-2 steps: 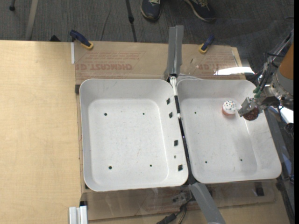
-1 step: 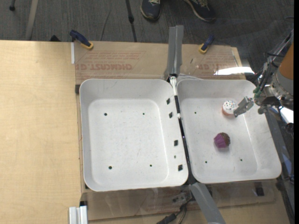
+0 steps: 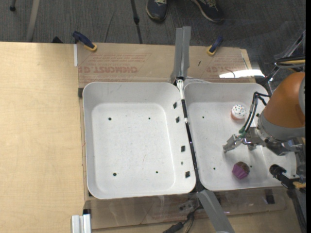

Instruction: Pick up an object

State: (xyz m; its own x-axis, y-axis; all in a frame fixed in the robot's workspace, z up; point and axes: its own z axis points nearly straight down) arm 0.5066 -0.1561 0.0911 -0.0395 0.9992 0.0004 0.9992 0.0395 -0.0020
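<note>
Two bins are set side by side on the worktop. In the right bin, a ball is seen behind the tool, and a second object before it.

Two blue-and-yellow clamps grip the cardboard sheet; a person's shoes stand beyond.

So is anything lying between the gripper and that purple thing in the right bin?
Nothing visible. The gripper hangs over bare bin floor, with the purple thing just below it in the picture. The white ball lies on the other side.

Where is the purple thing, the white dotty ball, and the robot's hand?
purple thing (image 3: pixel 240 170), camera view, middle of its body.
white dotty ball (image 3: pixel 238 111), camera view, its centre.
hand (image 3: pixel 229 146), camera view, between its fingertips.
</note>
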